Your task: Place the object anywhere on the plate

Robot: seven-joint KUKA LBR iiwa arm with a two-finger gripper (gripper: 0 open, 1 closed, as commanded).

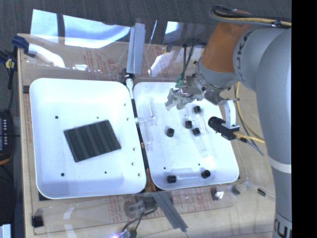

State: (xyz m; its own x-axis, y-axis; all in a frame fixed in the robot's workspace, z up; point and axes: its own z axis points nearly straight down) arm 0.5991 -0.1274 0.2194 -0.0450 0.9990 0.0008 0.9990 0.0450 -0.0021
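We find the gripper (179,97) low over the far part of the right bin (225,175), its metal parts tangled with glare. We cannot tell its state. Small black caps (170,132) and clear tubes (203,145) lie scattered below it, the tubes nearly lost against the white. The dark ribbed plate (92,140) lies flat in the left bin (39,133), well apart. The arm (257,53) is cut off at right.

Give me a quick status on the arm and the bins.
Gripper low over right bin, grip unclear. Clear tubes with black caps scattered there. Dark ribbed plate in left bin, bare.
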